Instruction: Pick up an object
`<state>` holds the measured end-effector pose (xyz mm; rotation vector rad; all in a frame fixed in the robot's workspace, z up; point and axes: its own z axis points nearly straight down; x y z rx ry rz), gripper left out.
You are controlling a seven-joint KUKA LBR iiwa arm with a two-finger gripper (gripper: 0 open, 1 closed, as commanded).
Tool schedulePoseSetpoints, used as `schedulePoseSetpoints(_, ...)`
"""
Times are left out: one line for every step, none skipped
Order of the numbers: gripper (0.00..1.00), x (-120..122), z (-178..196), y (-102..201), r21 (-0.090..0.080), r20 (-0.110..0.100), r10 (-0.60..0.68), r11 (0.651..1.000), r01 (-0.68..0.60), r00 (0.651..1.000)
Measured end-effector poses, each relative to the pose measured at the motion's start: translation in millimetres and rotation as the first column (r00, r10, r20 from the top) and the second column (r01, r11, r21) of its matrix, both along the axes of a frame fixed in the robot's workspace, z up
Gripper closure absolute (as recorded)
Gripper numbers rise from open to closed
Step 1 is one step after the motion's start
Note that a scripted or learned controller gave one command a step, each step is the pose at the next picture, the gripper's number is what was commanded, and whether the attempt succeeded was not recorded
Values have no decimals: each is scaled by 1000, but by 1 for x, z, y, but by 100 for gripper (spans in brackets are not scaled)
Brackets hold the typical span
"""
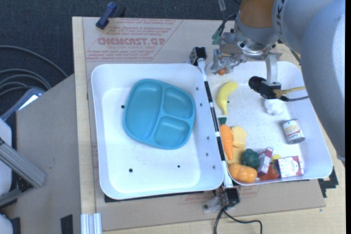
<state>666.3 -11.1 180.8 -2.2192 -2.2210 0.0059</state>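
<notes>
My gripper hangs over the far left corner of the right bin, just above the bin's rim. A small orange-red bit shows at its tip; I cannot make out what it is. A yellow banana lies a little in front of the gripper. Nearer the front lie a carrot, a yellow cheese wedge, a green broccoli, an orange fruit and red packets. A small can and a white lump lie to the right.
The left bin holds a blue divided plate. The ridge between the bins runs just left of the banana and carrot. The grey arm covers the right bin's far right side. A blue clip lies on the board behind.
</notes>
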Motion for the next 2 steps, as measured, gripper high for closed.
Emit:
schedulePoseSetpoints(100, -35, 40, -18, 1, -3, 0, 1000, 0, 1000)
schedulePoseSetpoints(100, -13, 32, -64, 0, 1, 0, 1000, 0, 1000)
